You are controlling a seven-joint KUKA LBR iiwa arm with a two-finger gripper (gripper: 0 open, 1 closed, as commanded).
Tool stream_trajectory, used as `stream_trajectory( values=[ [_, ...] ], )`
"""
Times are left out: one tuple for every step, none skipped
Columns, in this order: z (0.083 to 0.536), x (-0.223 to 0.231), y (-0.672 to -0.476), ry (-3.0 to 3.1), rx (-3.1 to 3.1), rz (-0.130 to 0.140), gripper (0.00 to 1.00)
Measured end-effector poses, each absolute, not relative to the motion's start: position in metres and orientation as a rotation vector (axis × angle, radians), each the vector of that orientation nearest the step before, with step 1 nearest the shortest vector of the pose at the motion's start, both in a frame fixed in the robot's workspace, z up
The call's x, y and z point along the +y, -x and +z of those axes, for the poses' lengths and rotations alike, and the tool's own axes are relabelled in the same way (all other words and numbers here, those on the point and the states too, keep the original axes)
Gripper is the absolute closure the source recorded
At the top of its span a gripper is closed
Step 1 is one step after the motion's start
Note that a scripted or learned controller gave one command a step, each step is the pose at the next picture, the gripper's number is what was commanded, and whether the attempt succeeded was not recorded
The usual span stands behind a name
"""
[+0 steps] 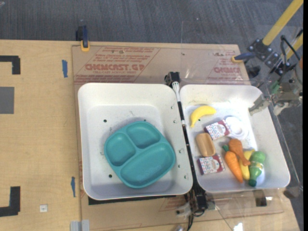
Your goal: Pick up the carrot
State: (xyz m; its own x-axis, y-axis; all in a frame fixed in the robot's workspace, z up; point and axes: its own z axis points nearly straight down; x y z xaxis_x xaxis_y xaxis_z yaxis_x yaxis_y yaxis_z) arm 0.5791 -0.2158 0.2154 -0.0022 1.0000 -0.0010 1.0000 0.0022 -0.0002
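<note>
I found the carrot [233, 165] in the right bin [276, 129], toward its near right corner, lying lengthwise with the tip pointing at the near wall. A second orange piece [237, 148] lay just behind it, touching or nearly so; I could not tell whether that was another carrot. I judged the carrot to be a light, stiff plastic toy, smooth and tapered, so likely to slip out if pinched near the tip. The thick middle looked like the best place to take hold, squeezing across its width.

Room was tight. A small printed carton [211, 164] sat just beside the carrot on one side, and a yellow piece [246, 169] and a green vegetable [257, 159] pressed in on the other. A bread roll [205, 144], a banana [201, 113] and another carton [216, 129] filled the bin further back. The near wall left little space past the tip.

The end effector [262, 103] hung over the bin's far right rim, well apart from the carrot, and I could not tell its state. The left bin [91, 129] carried a teal divided plate [139, 153], out of the way.
</note>
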Motion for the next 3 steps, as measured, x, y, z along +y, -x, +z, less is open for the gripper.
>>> stream_trajectory(
  values=[
    [0.11, -0.202, -0.538, -1.752, 2.585, 0.011, 0.0],
    [0.096, -0.138, -0.492, -1.702, 2.596, 0.018, 0.0],
    [0.09, -0.113, -0.485, -2.168, 2.245, 0.011, 0.0]
  ],
)
